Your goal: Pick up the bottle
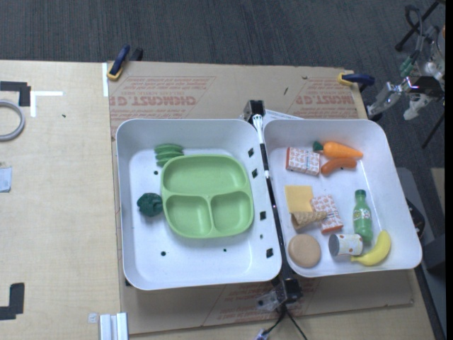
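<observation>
The bottle point(362, 218) is small and green with a white cap. It lies in the right bin point(396, 168) near the bin's right wall, cap pointing to the far side. A yellow banana point(376, 250) curves just below its base. A white can with a red label point(346, 245) lies at its lower left, close to or touching it.
The right bin also holds a carrot point(341, 150), a red-and-white box point(303, 160), a cheese wedge point(299, 197), a snack packet point(328, 214) and a round bun point(305, 251). The left bin point(134, 250) holds a green divided plate point(207, 195), green leaves point(168, 151) and broccoli point(148, 204). Metal hardware with cables point(414, 83) stands beyond the bench's top right.
</observation>
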